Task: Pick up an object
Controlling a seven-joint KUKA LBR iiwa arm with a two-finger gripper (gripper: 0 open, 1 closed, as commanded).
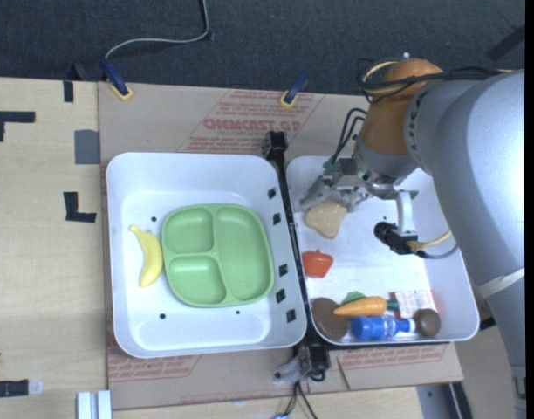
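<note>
Nearest you, the right bin (455, 317) held a carrot (361, 305), a blue bottle (378, 327) and a red piece (317, 263). Farther in, your gripper (335, 192) hung just above the beige piece (326, 220), nothing lifted yet; I cannot tell its state. Beyond, red cardboard lettering (250, 123) read roughly "CHEMCAST".

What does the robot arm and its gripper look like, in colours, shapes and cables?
The arm is a thick, rounded grey body that comes in from the right. An orange band sits above the wrist. Thin dark cables loop around the band and down past the wrist. The gripper is small, grey metal with dark parts. A black piece with a yellowish cable hangs beside it.
</note>
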